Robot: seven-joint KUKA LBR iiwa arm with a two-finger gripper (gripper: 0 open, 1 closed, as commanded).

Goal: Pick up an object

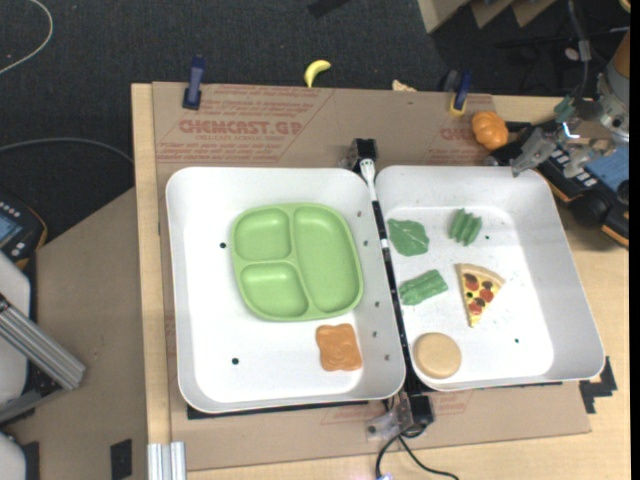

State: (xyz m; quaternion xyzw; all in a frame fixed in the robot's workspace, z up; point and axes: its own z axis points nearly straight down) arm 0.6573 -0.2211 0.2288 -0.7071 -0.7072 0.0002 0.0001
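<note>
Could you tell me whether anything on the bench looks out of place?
Yes: an orange toy and a yellow banana lie outside both bins, beyond the far edge. The other food pieces sit inside the bins.

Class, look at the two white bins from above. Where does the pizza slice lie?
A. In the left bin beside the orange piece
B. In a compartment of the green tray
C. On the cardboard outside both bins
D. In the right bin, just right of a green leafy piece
D. The pizza slice lies on the floor of the right bin, with a green leafy piece to its left; the green tray sits in the left bin.
</note>
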